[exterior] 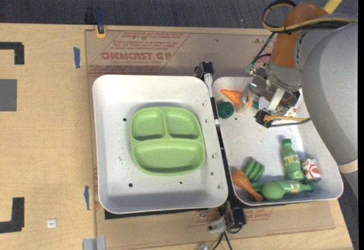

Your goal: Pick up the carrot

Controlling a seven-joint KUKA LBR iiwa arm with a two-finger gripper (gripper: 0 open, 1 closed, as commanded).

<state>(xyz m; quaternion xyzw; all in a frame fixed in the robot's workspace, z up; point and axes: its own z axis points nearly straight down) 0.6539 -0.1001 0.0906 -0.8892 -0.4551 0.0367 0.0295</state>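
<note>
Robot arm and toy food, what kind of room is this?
Probably a robot lab: a grey robot arm over two shallow white bins, toy food like an orange plastic carrot, and blue tape marks.

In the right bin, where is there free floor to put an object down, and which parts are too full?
Free floor in the right bin lies mid-bin, between the carrot and teal ball at the far left and the green bottle near the front. The front is crowded with toy foods; the gripper occupies the far side.
</note>
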